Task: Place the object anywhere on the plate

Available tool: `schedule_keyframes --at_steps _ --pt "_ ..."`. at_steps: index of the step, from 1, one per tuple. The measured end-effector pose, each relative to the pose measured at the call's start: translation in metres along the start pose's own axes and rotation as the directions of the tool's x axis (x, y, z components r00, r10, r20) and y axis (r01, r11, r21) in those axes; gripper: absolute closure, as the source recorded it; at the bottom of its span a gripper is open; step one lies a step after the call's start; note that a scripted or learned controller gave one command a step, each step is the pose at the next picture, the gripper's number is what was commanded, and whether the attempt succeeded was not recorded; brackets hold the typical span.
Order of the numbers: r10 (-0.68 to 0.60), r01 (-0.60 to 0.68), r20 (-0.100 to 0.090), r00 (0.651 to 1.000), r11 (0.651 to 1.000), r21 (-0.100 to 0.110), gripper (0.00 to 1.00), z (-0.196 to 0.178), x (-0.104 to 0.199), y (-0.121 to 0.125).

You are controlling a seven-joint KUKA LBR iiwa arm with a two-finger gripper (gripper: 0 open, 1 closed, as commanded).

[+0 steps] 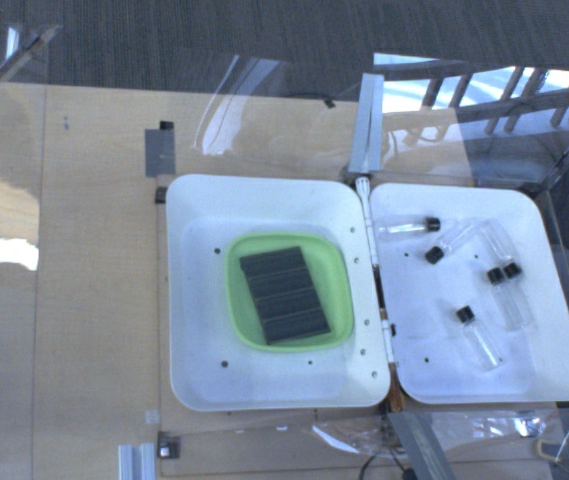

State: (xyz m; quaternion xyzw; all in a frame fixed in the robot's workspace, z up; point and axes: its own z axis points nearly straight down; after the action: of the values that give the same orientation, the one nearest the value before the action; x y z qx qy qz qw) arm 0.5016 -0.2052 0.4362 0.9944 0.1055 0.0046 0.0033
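A dark ridged block (284, 295) is lying flat on the green plate (239, 268), which is sitting in the middle of the left bin (189, 368). The block is resting fully inside the plate's rim, turned a little so its long side is running from about 11 o'clock to 5 o'clock. If this block is the task's object, the placing is looking done already.

In the right bin (554, 368) several small clear vials with black caps are lying scattered. One vial (409, 227) is lying at the bin's 11 o'clock, another vial (482, 346) toward 5 o'clock, and two black caps (503, 272) are sitting close together toward 2 o'clock. They are lying well apart from the plate. I cannot tell what state the gripper is in from this picture.

If one of the vials is the thing meant, doing the step well is calling for a few cares. The vials are round and clear, so they are probably rolling easily and slipping under a pinch. Closing across the body near the cap, square to its length, is looking safest. The free room on the plate is lying at its 9 o'clock and 3 o'clock edges, beside the block. Setting the vial down low there, rather than dropping it onto the ridges, should be keeping it from rolling off.

No brand, label or writing is showing clearly enough to read on the block, the plate, the vials, the bins or the wooden bench (74, 268).
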Motion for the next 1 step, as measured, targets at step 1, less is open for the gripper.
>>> schedule_keyframes --at_steps 1 --pt "0.000 0.000 0.000 1.000 1.000 0.000 0.00 0.0001 0.0000 0.0000"
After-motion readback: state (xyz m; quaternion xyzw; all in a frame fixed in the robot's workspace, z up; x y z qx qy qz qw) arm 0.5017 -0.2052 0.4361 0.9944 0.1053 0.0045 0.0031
